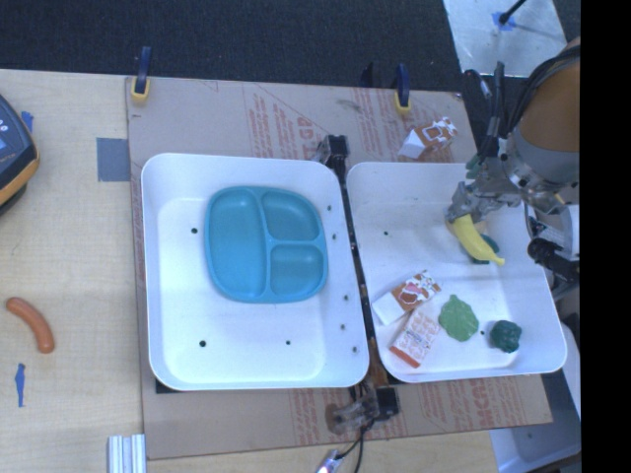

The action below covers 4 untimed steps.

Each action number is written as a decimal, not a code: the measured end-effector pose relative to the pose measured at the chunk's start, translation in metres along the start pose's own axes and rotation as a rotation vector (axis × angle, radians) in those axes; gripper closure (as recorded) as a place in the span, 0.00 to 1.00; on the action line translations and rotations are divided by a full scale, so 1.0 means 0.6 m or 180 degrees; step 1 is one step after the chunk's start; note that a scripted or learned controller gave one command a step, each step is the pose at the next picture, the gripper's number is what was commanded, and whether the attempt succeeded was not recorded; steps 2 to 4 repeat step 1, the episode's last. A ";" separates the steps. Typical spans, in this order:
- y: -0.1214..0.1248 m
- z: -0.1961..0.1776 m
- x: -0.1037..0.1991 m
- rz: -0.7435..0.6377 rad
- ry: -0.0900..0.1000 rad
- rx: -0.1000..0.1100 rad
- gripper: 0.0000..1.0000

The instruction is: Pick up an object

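Two bins (168,264); one banana (475,241) under gripper (473,205); one blue plate (264,243).

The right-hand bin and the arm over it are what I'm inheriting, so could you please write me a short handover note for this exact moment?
Gripper: down in the right bin, at the upper end of the yellow banana; whether it grips is not visible.
Things: the banana lies in the bin, apparently not lifted. Nearer the bin's front lie two snack packets, a light green leaf-shaped piece and a dark green piece. The left bin holds a blue divided plate.
Done: approach to the banana.
Left: secure the grip and lift an object.
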<state>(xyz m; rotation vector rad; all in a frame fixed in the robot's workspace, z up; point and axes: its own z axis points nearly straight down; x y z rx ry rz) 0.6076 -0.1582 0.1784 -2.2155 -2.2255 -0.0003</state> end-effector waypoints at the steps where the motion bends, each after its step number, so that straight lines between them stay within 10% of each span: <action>1: 0.010 -0.026 0.139 -0.0004 -0.0003 0.0007 1.00; 4: 0.010 -0.026 0.139 -0.0004 -0.0003 0.0007 1.00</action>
